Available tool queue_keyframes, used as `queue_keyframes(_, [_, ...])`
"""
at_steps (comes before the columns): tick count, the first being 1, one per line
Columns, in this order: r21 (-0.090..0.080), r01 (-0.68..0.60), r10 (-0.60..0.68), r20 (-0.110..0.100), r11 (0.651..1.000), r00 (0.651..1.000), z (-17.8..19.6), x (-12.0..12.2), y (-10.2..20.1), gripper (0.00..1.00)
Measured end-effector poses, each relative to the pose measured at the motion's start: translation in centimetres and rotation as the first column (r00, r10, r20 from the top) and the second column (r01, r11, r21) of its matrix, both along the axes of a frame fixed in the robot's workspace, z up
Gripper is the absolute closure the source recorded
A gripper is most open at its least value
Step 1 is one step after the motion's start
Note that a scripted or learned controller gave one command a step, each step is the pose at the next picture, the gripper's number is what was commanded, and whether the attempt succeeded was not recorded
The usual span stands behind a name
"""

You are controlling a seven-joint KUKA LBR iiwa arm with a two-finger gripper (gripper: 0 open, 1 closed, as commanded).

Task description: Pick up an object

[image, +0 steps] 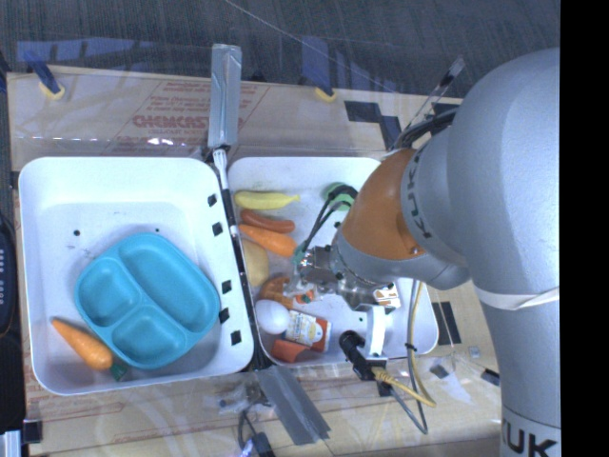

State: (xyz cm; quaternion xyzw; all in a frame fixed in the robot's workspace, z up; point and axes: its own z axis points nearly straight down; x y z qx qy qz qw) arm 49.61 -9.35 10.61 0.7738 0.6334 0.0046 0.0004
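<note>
The right bin holds a yellow banana, a reddish sausage, an orange carrot, a white egg and a small white-and-orange carton. An orange-brown item lies partly under the tool. My gripper hangs low over the middle of this bin, just above the orange-brown item and the carton, to the right of the carrot. The wrist's orange band and grey body hide the bin's right half.
The left bin contains a blue divided tray and a second carrot at its front left corner. A metal divider stands between the bins. Cables trail over the right bin's front edge.
</note>
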Motion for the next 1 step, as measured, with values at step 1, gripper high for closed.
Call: queue_keyframes(1, [-0.001, -0.017, 0.017, -0.005, 1.000, 1.000, 9.87, 3.41, 7.56, 1.00])
